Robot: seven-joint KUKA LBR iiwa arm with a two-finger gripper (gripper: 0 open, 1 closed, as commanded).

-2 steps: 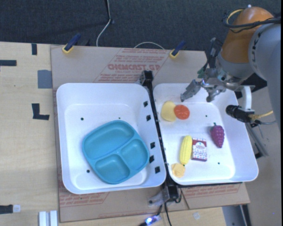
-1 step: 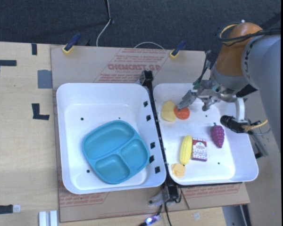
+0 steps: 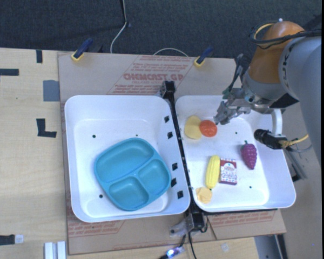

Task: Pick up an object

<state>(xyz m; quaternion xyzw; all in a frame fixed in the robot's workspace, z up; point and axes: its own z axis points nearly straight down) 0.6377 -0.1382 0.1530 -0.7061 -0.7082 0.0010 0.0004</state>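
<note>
Cardboard [image 3: 151, 77] under the bins reads "CHEMCAST GP" in red.

The arm [image 3: 291, 53] runs out past the right edge of the view, its base unseen. The gripper [image 3: 222, 116] is dark and too small to read (no clear gap or contact shows). The print on the small red box [image 3: 228, 172] is illegible. The bench [image 3: 21, 144] is cut at the left and bottom edges.

Pretty even, bright overhead light from where I'm watching, soft shadows inside the 2 white bins [image 3: 75, 144], slightly grainy, a bit soft overall, no harsh glare
</note>
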